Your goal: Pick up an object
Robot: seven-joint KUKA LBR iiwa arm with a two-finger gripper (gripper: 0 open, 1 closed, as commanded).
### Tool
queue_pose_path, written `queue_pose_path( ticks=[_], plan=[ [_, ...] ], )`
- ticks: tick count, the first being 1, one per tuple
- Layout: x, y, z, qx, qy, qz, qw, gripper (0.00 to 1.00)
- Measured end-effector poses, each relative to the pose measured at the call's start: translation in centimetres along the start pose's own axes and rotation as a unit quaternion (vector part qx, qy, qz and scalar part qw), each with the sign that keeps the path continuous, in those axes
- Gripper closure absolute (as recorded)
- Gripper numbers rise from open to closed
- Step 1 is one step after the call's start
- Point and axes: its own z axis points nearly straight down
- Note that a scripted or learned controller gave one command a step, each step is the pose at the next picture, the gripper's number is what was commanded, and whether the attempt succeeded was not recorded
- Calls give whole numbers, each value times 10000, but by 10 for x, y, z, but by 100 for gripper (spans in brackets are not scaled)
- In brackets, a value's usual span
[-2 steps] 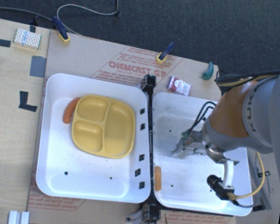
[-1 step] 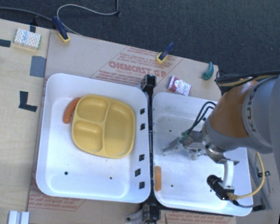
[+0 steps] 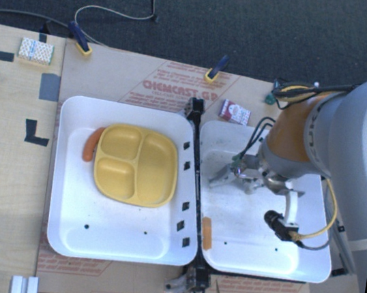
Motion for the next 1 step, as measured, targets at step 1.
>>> queue_pose_path(
  ticks=[1],
  plan=[
    [0, 0, -10, -16, -10, 0, 10000, 100]
  ],
)
